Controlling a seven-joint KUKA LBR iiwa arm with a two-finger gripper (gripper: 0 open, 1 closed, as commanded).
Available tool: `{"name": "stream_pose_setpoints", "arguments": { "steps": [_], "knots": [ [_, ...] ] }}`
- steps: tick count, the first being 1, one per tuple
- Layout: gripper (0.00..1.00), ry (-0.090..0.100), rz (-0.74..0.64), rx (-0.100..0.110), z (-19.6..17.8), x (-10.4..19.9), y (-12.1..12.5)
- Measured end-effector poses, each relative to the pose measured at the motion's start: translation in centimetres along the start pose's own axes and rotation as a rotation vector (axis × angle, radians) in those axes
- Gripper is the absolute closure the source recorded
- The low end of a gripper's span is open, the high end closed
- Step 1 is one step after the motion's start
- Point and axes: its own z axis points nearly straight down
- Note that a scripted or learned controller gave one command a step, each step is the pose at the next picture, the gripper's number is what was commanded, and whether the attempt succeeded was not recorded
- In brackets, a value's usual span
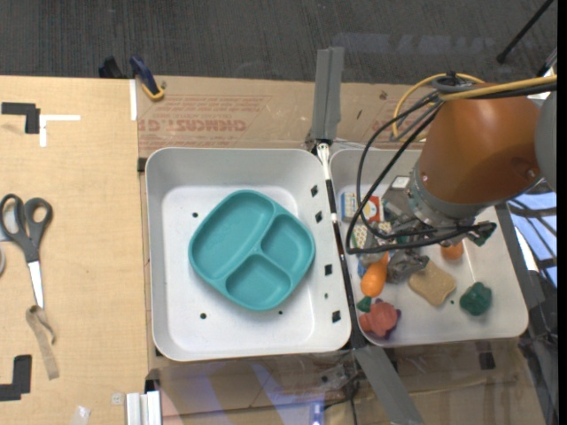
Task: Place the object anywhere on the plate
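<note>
Teal three-compartment plate sits bare in your left bin. Your hand hangs low in the right bin, over the clutter; can't tell its state. Near it: an orange piece, tan block, pink toy, green toy. Scissors lie on the counter, far left.
</note>
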Motion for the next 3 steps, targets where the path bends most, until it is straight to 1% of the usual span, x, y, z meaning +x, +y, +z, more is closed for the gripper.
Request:
{"name": "stream_pose_setpoints", "arguments": {
  "steps": [1,2,3],
  "knots": [
    [1.0,-0.001,-0.017,0.001,-0.9,-6.4,3.2],
    [1.0,-0.003,-0.093,0.002,-4.8,-19.6,7.9],
    [1.0,0.0,-0.258,0.001,-10.0,-14.9,15.7]
  ]
}}
